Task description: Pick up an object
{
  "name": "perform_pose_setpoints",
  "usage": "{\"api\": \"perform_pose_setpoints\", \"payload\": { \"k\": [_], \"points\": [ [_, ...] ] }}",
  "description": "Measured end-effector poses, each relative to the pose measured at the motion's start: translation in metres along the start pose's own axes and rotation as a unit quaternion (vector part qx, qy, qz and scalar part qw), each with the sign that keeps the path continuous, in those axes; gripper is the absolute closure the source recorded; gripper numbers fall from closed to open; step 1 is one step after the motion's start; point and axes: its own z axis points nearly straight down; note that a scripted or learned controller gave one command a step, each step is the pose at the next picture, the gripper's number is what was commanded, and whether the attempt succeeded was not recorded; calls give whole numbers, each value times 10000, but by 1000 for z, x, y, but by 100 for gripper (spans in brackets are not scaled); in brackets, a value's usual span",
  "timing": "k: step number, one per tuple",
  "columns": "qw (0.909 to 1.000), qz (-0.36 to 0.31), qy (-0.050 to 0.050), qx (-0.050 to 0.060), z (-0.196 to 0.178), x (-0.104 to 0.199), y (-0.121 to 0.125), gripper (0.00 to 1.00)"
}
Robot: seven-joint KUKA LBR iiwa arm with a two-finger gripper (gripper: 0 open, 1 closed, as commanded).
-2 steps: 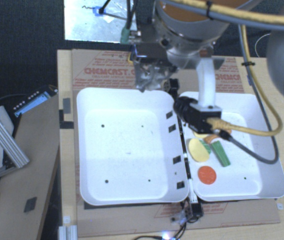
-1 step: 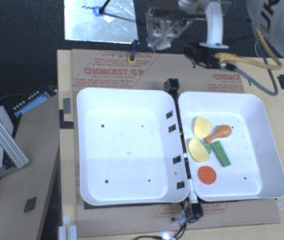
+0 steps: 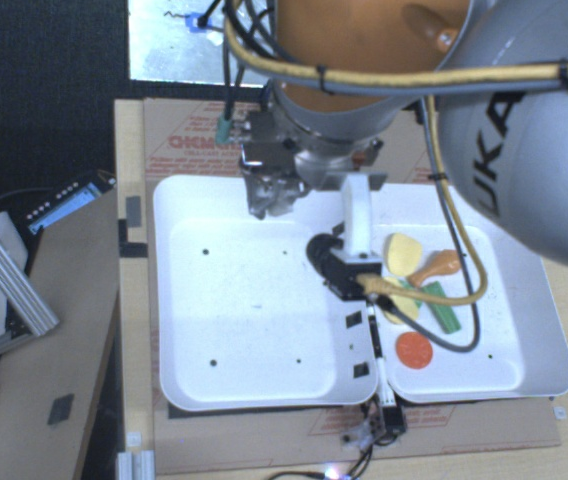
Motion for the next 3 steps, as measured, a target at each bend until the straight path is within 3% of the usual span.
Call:
{"api": "perform_pose_setpoints", "payload": {
  "k": [1,2,3],
  "points": [
    [9999,24,45,-114,-106,-15,-21,100],
    [10000,85,-10,1,174,-148,-15,100],
    [9999,40,23,-164,12,-170,19,100]
  ]
}}
